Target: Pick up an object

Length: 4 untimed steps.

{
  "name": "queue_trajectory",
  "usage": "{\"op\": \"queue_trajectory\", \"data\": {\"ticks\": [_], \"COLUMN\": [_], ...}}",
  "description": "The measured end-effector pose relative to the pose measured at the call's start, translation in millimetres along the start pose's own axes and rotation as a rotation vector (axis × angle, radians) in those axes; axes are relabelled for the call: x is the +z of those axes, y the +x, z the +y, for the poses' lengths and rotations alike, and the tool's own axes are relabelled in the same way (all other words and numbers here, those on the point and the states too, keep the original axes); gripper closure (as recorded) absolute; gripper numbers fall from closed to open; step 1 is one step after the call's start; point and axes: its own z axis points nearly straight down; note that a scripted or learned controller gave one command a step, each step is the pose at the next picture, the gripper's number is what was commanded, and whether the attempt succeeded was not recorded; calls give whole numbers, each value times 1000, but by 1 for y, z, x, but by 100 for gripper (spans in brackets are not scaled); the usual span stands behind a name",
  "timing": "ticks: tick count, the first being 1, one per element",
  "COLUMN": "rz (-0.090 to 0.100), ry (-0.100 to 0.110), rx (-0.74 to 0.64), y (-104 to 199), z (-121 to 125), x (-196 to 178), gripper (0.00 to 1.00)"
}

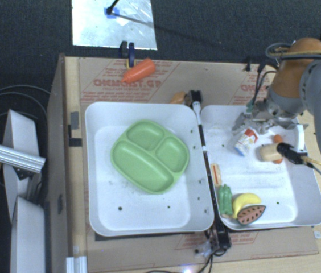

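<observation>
My gripper (253,120) hangs over the back part of the right bin (308,209), at the end of the grey arm with the orange band. Just in front of it lies a small white carton with blue and red print (244,141), close under the gripper. Whether they touch I cannot tell. To the right of the carton rests a tan bread-like piece (268,152). Along the bin's front left corner lie a yellow banana (246,200), a green vegetable (225,198), a brown seeded slice (251,214) and a thin orange stick (215,174).
The left bin (103,209) holds a green divided plate (150,156). An orange carrot (139,71) lies on the cardboard behind the bins, next to a blue clamp (127,50). A tan object (177,98) sits at the back rim between the bins.
</observation>
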Motion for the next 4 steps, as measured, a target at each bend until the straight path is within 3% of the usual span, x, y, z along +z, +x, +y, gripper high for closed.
{"op": "queue_trajectory", "data": {"ticks": [1, 2, 3, 4], "rz": [-2, -2, -3, 0], "ry": [-11, -10, -5, -5], "rx": [-4, -4, 3, -1], "y": [1, 1, -51, -35], "z": [4, 4, -23, -48], "x": [-18, -17, -24, -28], "gripper": [100, 0, 0, 0]}}
